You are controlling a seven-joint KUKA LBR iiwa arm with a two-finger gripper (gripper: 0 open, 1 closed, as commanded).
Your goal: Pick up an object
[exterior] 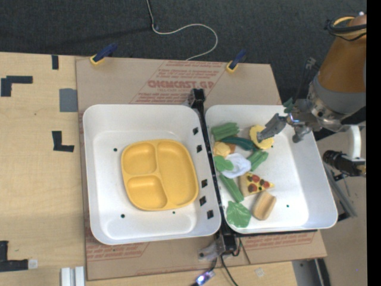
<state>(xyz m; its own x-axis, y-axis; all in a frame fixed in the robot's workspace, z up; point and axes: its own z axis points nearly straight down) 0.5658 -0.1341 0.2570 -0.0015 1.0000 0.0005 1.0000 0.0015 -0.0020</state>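
You have a light wooden tabletop (36, 177) with black tape marks at its left. On it lies a flat brown cardboard sheet (172, 82) with red print, held by two blue-and-yellow clamps (103, 53) at its far edge. Two shallow white plastic bins (98, 159) sit side by side on the cardboard, touching.

A robotics lab bench: a grey-and-orange robot arm (342, 58) over two white bins (95, 130) on clamped cardboard (172, 82) (toy food inside one), cable (178, 25) trailing across dark carpet.
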